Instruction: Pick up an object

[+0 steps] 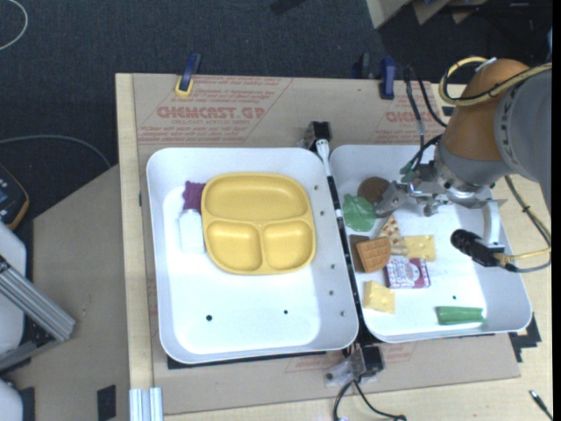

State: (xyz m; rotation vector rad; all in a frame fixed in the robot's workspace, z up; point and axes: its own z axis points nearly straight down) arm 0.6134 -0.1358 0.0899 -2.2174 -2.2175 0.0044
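- I could not tell the pincer state; it hung over the right bin by its far edge.
- Nearest target: brown round object beside it; I judged a straight, centred descent best.

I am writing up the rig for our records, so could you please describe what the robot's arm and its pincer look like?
The arm is a thick grey cylinder with a rounded orange band above the wrist. Below it sits a grey metal wrist block carrying the pincer, a small dark and silvery assembly. Yellow and black cables loop around the orange section, and a black part with a thin yellow cable sticks out near the wrist.
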